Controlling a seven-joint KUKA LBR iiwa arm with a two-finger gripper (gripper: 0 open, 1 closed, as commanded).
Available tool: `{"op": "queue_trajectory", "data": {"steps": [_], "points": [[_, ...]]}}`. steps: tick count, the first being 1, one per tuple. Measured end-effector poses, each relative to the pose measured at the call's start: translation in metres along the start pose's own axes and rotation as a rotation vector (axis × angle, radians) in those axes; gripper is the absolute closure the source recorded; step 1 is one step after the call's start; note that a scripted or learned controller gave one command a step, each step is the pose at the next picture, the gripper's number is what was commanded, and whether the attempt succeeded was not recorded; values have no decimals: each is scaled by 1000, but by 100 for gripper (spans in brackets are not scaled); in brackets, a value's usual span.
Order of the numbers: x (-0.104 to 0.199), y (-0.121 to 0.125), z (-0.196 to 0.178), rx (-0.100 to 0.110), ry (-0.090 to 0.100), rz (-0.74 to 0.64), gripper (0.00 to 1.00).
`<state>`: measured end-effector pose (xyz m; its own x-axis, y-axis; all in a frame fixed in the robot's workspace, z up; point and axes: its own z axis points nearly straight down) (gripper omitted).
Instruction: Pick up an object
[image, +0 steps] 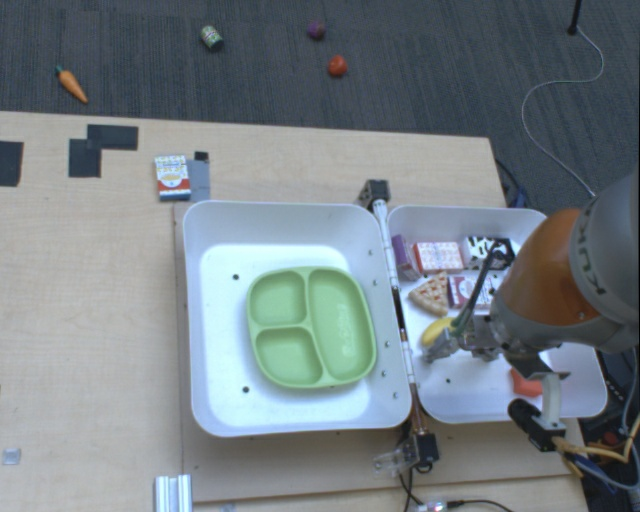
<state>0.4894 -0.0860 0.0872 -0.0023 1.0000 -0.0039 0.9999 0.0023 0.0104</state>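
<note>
Dark grey carpet is lying beyond the pale wooden tabletop (90, 300), with a toy carrot (71, 84) at 11 o'clock and a red ball (337, 66) at 12. A small carton (172, 177) is sitting on the wood, its print too small to read. The left bin (215, 300) is carrying a green divided plate (311, 327). In the right bin (470, 395), at 3 o'clock, the jaws (447, 338) are hovering at a yellow banana (435, 331), just below a pizza slice (433, 293); whether they are parted or gripping, I cannot tell. Packets at the bin's far edge are bearing unreadable labels.
</note>
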Motion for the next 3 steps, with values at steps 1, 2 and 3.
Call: {"op": "queue_trajectory", "data": {"steps": [1, 2, 3], "points": [[1, 0, 0, -1, -1, 2, 0], [1, 0, 0, -1, -1, 2, 0], [2, 2, -11, -6, 0, -2, 100]]}}
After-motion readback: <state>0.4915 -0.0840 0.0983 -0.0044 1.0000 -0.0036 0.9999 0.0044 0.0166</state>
